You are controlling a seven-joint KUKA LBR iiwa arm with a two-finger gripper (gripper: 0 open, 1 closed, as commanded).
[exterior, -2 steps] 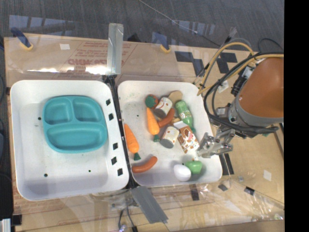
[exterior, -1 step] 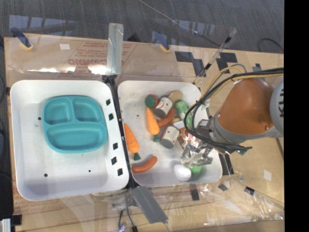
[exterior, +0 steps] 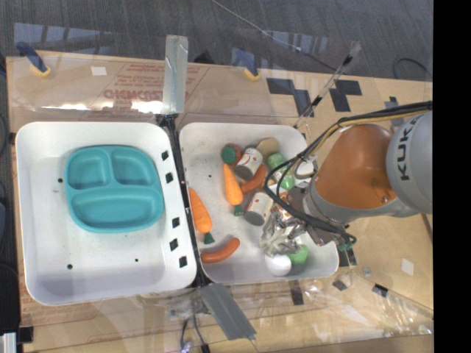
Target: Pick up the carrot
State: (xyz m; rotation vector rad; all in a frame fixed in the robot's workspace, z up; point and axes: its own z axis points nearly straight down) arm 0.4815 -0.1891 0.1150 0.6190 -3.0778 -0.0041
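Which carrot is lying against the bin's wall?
The left carrot, against the right bin's left wall. The other carrot lies further in, among the toys.

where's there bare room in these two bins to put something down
Most free floor is in the left bin, in the strip around the teal divided plate, widest below it. In the right bin, small patches sit left of the carrots and along the bottom wall. Its middle and right are crowded with toy food and the gripper.
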